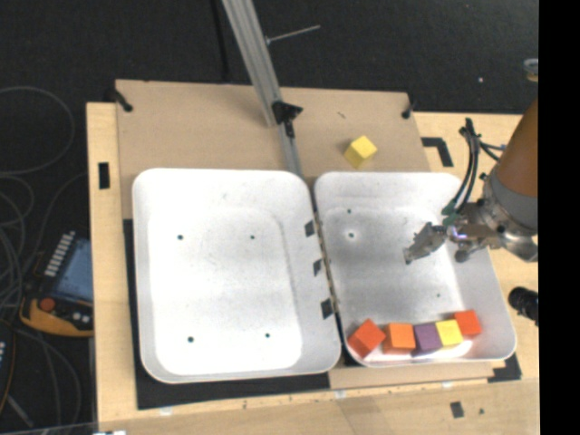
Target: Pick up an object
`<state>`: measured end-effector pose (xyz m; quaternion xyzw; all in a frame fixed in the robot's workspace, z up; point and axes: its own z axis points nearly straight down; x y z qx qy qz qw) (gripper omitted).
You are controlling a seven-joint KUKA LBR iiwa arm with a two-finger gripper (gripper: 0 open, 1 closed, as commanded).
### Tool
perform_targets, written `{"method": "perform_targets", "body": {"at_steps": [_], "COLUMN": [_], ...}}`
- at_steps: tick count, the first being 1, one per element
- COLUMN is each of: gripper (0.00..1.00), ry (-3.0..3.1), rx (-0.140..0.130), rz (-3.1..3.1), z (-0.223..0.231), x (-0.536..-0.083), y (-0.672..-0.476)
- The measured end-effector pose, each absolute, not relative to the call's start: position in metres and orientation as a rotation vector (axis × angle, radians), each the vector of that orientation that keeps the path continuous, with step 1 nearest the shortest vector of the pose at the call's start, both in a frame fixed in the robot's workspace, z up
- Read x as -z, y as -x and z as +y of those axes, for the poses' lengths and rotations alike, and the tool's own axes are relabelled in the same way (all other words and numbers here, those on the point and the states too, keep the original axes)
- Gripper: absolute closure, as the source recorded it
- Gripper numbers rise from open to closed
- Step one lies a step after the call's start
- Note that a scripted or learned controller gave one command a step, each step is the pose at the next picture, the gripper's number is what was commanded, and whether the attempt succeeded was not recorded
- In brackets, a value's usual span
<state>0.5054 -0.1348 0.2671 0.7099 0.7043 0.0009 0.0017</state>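
Observation:
Several small blocks lie in a row along the front wall of the right bin (362, 188): an orange-red block (367, 337), an orange block (400, 335), a purple block (426, 336), a yellow block (449, 333) and another orange-red block (468, 323). My gripper (428, 243) hangs over the right half of that bin, well behind the row, pointing left. Its fingers look spread, and nothing sits between them. A yellow cube (361, 149) rests on the bench behind the bins.
The left bin (154, 198) sits beside the right one, joined at a hinge-like divider (322, 265). A slanted metal rail (258, 57) rises from the back of the bench. Cables and a handheld pendant (63, 284) lie off the bench at left.

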Motion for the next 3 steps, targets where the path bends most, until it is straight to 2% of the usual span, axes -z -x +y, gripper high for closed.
{"method": "perform_targets", "body": {"at_steps": [1, 2, 3], "gripper": [0.00, 0.00, 0.00], "ry": [-2.216, -2.227, -2.226], "rx": [0.001, 0.008, -0.003], "rz": [2.229, 2.223, 2.206], "z": [-0.088, -0.103, -0.095], "x": [-0.232, -0.099, -0.098], "y": [-0.497, -0.494, -0.485]}}
